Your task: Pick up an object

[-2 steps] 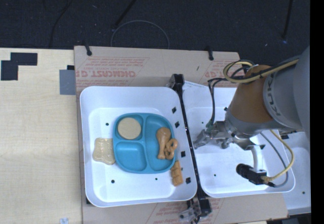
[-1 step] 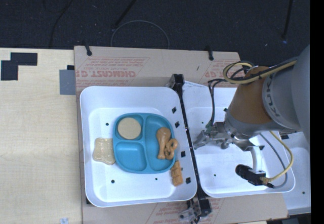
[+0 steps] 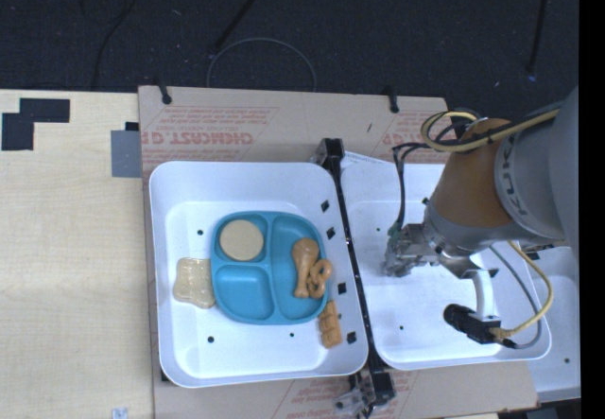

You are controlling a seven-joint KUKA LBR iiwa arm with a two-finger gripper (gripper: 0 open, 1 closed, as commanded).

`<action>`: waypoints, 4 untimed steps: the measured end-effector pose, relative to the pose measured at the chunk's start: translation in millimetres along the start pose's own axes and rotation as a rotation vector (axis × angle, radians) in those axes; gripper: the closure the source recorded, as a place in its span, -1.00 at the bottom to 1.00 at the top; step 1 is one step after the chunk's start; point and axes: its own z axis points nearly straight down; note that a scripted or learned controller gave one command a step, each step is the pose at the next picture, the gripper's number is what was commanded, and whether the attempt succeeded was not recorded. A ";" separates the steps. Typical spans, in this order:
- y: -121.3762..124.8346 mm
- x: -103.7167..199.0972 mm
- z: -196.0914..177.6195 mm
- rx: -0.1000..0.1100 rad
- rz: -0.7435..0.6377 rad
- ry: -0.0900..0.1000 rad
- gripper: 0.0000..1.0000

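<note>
Arm [image 3: 501,185] overhead; pincer [image 3: 402,254] tips indistinct

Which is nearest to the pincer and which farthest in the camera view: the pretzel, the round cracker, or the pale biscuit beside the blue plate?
Measured from the pincer in the right bin:
1. Pretzel, plate's right compartment.
2. Round cracker, plate's upper-left compartment.
3. Pale biscuit, left of the blue plate, farthest.

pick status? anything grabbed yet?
Done: nothing lifted. The round tan piece and pretzel-shaped piece lie on the blue tray, in the left bin. In hand: the gripper is low over the right bin, nothing visibly held. Left: the whole pick.
</note>
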 end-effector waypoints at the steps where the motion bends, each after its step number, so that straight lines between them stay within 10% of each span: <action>1: 4.9 -10.5 -55.8 -0.006 -0.002 -0.002 1.00; 3: 5.2 -12.6 -141.7 -0.006 -0.010 -0.001 1.00; 4: -12.1 45.0 -142.2 0.000 -0.014 0.001 1.00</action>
